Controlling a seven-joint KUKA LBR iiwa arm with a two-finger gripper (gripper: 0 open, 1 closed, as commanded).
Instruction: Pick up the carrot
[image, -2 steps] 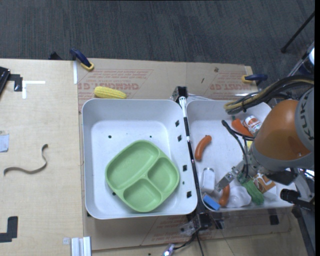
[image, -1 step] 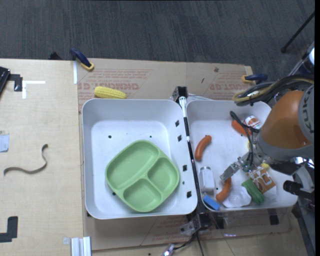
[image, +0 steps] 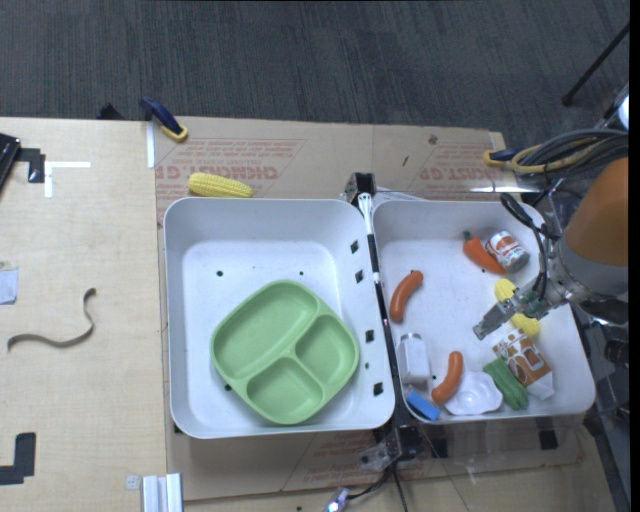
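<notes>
Apparently end effector is hovering below the carrot over a yellow item, presumably lining up; finger state unclear.

Hand low over right bin, carrot not gripped.
Carrot lies at the bin's far right beside a small can, apart from the hand. Green divided plate in left bin; corn cob on surface behind.
</notes>
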